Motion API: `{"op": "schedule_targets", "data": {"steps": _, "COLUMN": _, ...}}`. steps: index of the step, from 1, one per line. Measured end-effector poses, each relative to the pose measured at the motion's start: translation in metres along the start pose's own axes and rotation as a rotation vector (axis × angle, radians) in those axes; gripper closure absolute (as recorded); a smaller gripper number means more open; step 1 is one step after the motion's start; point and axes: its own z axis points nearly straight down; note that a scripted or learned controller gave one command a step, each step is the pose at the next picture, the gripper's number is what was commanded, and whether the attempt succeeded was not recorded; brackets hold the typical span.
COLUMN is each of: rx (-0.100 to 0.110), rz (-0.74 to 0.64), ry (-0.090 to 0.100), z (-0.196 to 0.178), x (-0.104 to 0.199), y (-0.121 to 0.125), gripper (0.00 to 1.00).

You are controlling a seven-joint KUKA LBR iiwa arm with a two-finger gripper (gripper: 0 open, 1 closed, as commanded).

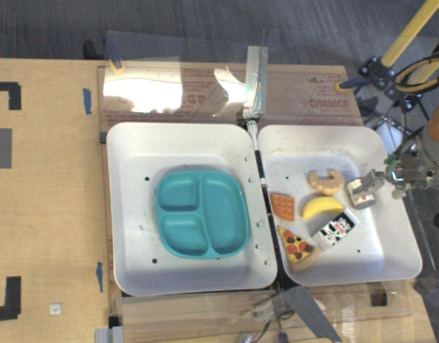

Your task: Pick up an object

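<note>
Camera view: end effector [364, 191] low over right bin [398, 252], right of croissant [327, 181]; whether open or closed, cannot tell. Banana [322, 207], black-and-white box [336, 229], pizza slice [297, 247], waffle [282, 206] lie unlifted. Teal tray [203, 214] in left bin [126, 191]. Pick judged pending.

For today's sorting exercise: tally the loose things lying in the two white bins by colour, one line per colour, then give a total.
Teal: 1, the divided plate
Yellow: 1, the banana
Tan: 1, the croissant
Orange: 2, the waffle piece and the pizza slice
Black and white: 1, the small box
Total: 6
</note>
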Motion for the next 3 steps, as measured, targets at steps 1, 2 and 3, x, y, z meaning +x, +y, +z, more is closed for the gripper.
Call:
{"op": "schedule_targets", "data": {"steps": 1, "rx": 0.0, "rz": 0.0, "ry": 0.0, "z": 0.0, "x": 0.0, "y": 0.0, "gripper": 0.0}}
{"op": "schedule_targets", "data": {"steps": 2, "rx": -0.005, "rz": -0.06, "ry": -0.002, "z": 0.097, "x": -0.004, "y": 0.044, "gripper": 0.0}}
{"op": "schedule_targets", "data": {"steps": 3, "rx": -0.003, "rz": -0.06, "ry": -0.001, "z": 0.089, "x": -0.003, "y": 0.044, "gripper": 1.0}}
